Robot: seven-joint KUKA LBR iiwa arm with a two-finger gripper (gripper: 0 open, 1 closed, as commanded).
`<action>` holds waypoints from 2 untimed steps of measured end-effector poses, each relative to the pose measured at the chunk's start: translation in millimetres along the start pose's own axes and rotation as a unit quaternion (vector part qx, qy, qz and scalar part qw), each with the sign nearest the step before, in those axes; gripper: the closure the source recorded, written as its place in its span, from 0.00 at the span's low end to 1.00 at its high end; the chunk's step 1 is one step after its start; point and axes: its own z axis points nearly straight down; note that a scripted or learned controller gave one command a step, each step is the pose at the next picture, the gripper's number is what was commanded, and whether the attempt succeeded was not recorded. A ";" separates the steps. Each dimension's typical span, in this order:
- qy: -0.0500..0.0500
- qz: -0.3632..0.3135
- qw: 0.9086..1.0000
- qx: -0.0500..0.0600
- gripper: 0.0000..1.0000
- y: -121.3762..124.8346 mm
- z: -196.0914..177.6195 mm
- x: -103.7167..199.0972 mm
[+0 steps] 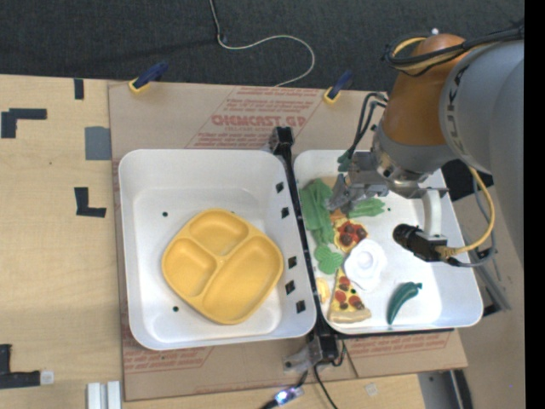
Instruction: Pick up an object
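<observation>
1. Looking down on the bench, we saw the gripper (351, 192) lowered into the right bin (460, 307), near its upper left part, with the grey arm and its orange band reaching in from the right.
2. We could not tell whether the jaws were released or clenched, since the wrist hid most of them.
3. Just beside and partly under the gripper lay a cluster of green leafy toy pieces (317, 204), along the bin's left wall.
4. Below them we noted a pizza slice (350, 233), a small white round object (364, 262), a second pizza slice (347, 300) and a green pepper (403, 299), all resting on the bin floor.
5. We saw a yellow divided plate (223, 265) lying in the left bin (140, 177).
</observation>
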 end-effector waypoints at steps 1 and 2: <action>0.000 0.000 1.000 0.000 1.00 22.1 -8.8 46.3; -0.001 0.000 1.000 0.000 1.00 49.0 5.7 99.4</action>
